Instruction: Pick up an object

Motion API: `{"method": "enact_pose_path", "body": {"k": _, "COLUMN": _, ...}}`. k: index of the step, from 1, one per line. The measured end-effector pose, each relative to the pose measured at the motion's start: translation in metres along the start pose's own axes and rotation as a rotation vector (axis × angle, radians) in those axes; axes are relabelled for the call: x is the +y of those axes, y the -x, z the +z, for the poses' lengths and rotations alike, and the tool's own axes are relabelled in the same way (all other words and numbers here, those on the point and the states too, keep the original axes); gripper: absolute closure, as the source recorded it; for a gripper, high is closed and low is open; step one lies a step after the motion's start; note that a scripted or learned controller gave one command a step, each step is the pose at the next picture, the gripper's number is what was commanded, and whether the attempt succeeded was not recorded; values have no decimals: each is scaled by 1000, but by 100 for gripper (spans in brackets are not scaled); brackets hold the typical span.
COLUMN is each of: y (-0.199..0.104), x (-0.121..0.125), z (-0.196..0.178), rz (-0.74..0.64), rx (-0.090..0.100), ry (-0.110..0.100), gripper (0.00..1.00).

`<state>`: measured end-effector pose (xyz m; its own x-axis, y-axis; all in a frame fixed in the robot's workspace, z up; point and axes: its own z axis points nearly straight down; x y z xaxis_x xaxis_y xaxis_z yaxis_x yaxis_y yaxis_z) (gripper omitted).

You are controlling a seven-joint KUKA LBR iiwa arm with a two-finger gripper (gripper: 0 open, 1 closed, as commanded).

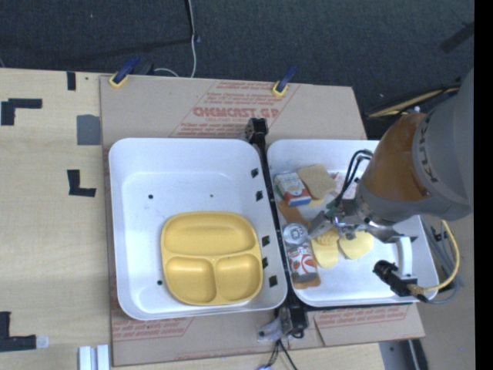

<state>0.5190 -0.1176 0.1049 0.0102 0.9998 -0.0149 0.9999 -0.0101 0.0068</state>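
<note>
Cardboard-covered bench (231, 110), two shallow white bins side by side on it. Left bin (139, 176) carries one large item: a yellow three-compartment tray (212, 257), lying flat toward the near side, apart from the arm and untouched. Right bin (354, 287) holds the clutter that the task draws from. The arm (416, 168), grey with its orange band, reaches in from the right and hangs over the middle of the right bin, wrist low. Gripper (333, 220) sits down among the objects, just above or on the yellow pieces; whether the jaws are spread or closed, cannot tell, since the wrist body and cabling cover the tips. Objects, larger to smaller: a tan flat piece (314, 177) at the far side; a small carton with red and blue print (293, 187) just beside it; a red-and-white packet (303, 264) near the divider; pale yellow lumps (347, 247) under and beside the wrist; a small silvery can top (293, 233) between carton and packet. Judgement on progress: approach looks done, gripper is at picking height over the yellow lumps, the likely target. Nothing visibly held or lifted clear of the bin floor. Left to do: close on an item, confirm the hold, raise it out.
</note>
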Motion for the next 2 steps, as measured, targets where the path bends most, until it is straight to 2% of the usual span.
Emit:
{"method": "enact_pose_path", "body": {"k": 1, "y": -12, "x": 74, "z": 21, "rz": -13, "rx": 13, "ry": -3, "gripper": 0}}
{"method": "enact_pose_path", "body": {"k": 2, "y": 5, "x": 42, "z": 20, "rz": -9, "rx": 14, "ry": -5, "gripper": 0}}
